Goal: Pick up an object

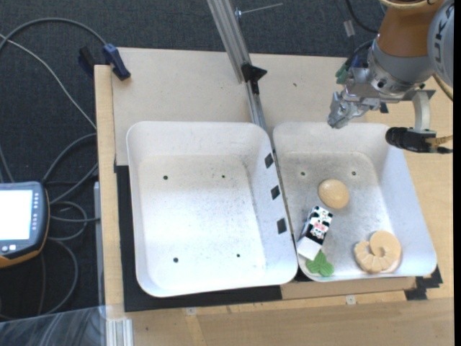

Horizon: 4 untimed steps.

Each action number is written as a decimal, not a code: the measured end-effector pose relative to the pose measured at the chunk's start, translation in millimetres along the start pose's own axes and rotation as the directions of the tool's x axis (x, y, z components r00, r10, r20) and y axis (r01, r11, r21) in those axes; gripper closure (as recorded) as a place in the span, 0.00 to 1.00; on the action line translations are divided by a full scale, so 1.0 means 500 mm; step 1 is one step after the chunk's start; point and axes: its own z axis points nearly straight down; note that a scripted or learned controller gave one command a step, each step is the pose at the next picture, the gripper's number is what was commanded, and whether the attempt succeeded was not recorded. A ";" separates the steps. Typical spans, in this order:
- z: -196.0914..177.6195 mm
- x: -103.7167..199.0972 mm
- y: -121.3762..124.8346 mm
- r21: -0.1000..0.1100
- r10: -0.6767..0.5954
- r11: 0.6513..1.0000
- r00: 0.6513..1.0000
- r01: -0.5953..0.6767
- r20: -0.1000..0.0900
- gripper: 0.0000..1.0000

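Fingers (339, 118) of the arm, their state indiscernible, poised over the right bin's (403, 186) far rim, well apart from the tan ball (333, 193) below them.

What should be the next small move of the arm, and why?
Probably move the gripper toward the near side of the right bin and down over the tan round object. The gripper sits at the bin's far rim with nothing in it, and that object lies nearest, apart from the others.
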 end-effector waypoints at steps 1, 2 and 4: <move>-0.010 0.075 -0.055 0.009 -0.003 1.000 1.000 0.003 -0.003 1.00; 0.021 0.166 -0.110 0.012 -0.004 1.000 1.000 0.004 -0.004 1.00; 0.060 0.320 -0.242 0.013 -0.004 1.000 1.000 0.004 -0.004 1.00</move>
